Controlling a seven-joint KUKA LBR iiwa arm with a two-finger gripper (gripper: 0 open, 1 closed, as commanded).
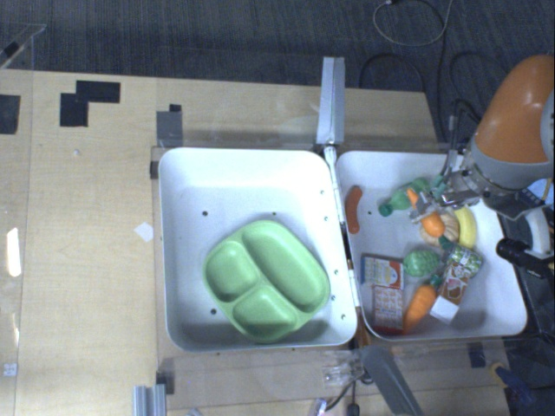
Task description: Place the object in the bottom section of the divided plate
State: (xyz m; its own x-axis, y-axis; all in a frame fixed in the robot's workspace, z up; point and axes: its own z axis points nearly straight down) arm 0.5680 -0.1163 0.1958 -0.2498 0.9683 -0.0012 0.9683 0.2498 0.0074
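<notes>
A green divided plate lies in the left bin, tilted, with its three sections bare. The right bin holds a heap of toy food: a red sausage, a green bottle, an orange fruit, a banana, a leafy green piece and a carrot. My gripper hangs over the upper right part of this bin, just above the orange fruit and the banana. The arm's body hides its tips.
Two flat printed packets lie at the right bin's front left. A small labelled bottle rests beside the carrot. A metal divider rail runs between the bins. Cables trail behind the bench.
</notes>
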